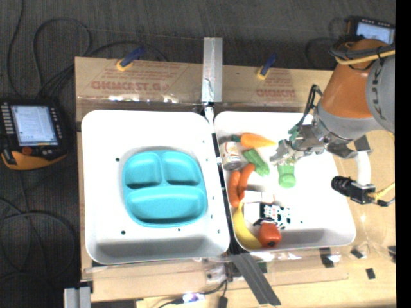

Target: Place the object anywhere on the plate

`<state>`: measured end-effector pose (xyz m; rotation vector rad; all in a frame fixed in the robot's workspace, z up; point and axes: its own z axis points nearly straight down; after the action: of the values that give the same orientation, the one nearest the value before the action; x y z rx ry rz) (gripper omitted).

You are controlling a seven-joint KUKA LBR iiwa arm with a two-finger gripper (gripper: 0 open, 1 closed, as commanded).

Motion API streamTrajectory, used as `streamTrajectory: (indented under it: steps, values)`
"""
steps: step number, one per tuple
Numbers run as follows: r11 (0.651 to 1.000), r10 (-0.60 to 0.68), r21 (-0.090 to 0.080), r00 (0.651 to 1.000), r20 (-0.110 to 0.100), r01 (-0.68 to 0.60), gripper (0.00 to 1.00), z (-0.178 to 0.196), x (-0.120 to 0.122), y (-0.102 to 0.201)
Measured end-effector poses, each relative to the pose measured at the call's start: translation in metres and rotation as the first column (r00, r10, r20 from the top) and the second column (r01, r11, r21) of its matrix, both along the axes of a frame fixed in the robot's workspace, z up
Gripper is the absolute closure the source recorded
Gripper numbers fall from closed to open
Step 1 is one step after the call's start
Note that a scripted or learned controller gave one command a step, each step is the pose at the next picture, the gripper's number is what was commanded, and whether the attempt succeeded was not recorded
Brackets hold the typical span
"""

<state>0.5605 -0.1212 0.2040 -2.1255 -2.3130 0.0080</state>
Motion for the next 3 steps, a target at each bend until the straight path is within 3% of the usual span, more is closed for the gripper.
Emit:
streamTrajectory:
  steps: [1, 2, 3]
  values:
    - [1.000, 0.020, 0.003, 1.000, 0.000, -0.020, 1.00, 0.004, -0.037, 0.048]
    - [0.985, 0.171, 0.004, 0.985, -0.002, -0.171, 1.00, -0.022, -0.048, 0.105]
    - [0.922, 0.386, 0.005, 0.922, 0.000, -0.386, 1.00, -0.021, -0.049, 0.124]
